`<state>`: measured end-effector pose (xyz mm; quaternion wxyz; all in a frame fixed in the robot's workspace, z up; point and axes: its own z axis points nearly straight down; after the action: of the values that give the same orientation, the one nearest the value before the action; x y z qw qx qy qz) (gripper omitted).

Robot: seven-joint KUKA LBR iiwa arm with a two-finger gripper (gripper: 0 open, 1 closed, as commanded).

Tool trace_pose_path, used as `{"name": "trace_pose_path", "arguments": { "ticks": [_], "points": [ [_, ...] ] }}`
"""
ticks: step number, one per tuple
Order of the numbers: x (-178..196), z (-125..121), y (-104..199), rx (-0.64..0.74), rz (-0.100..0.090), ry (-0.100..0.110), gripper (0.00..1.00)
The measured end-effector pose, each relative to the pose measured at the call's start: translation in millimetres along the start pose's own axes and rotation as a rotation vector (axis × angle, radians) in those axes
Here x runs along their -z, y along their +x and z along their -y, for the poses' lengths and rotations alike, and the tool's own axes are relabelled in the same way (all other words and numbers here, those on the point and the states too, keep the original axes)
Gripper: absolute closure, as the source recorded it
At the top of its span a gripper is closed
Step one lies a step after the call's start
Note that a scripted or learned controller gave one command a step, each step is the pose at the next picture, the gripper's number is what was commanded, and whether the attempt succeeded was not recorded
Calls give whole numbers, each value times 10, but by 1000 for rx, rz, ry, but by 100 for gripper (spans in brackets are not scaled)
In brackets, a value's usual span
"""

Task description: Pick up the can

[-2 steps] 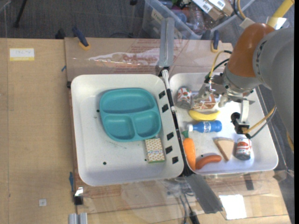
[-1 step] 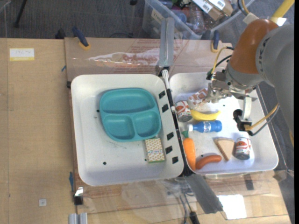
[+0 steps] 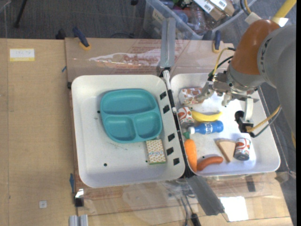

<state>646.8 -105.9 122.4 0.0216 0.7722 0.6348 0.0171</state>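
The can point(image 3: 242, 148) is small, red and white with a silver end, and lies in the right bin point(image 3: 268, 161) near its front right corner, beside a tan wedge point(image 3: 226, 149). My gripper point(image 3: 217, 94) hangs over the back of that bin, well behind the can and to its left. It is open, with only bare bin floor between its fingers. One fingertip point(image 3: 206, 92) is close to a red-and-white packet point(image 3: 190, 96).
The right bin also holds a banana point(image 3: 205, 115), a blue bottle point(image 3: 207, 127), a carrot point(image 3: 190, 153), a sausage point(image 3: 209, 162) and a second red-and-white item point(image 3: 185, 114). The left bin point(image 3: 87, 164) holds a teal divided plate point(image 3: 130, 115) and a small patterned box point(image 3: 155, 151).
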Motion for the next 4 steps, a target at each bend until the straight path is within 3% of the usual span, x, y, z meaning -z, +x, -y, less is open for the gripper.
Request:
{"name": "trace_pose_path", "arguments": {
  "ticks": [1, 2, 3, 4],
  "points": [
    [-115, -374, -852, 58, -7, 61, 0],
    [-167, -233, -212, 134, 9, 37, 0],
    [-308, 150, 55, 164, -6, 46, 0],
    [-258, 1036, -390, 250, -6, 40, 0]
  ]
}}
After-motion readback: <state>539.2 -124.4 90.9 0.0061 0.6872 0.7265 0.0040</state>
